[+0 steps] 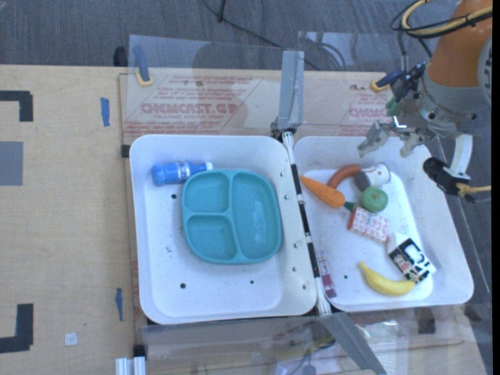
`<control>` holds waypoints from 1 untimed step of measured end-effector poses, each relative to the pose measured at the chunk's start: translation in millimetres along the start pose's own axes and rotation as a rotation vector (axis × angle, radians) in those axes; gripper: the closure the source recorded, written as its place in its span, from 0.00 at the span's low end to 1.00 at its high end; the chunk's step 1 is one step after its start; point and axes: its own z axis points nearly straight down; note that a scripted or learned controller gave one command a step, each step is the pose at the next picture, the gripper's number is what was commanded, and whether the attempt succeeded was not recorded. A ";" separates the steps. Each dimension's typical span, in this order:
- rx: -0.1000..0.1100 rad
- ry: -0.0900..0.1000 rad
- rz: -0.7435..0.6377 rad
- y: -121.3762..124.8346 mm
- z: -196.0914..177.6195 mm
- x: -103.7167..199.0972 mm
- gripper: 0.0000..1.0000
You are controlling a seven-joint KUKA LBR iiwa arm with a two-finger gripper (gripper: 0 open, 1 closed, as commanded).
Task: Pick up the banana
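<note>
We see the banana (385,280) nearest us, at the right bin's (455,233) front edge beside a small black packet (411,259). Our gripper (397,133) hovers over the far rim, fingers apart; we should descend squarely across the banana's middle, avoiding the packet.

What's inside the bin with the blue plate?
The left bin holds the blue plate and a blue bottle beside it. Whatever lies under the plate is hidden.

The arm (461,45) is cut off by the top and right edges. The printing on the small black-and-white packet (409,259) beside the banana (384,281) cannot be read.
</note>
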 end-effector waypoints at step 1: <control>0.000 0.000 0.048 -87.6 75.6 22.8 0.00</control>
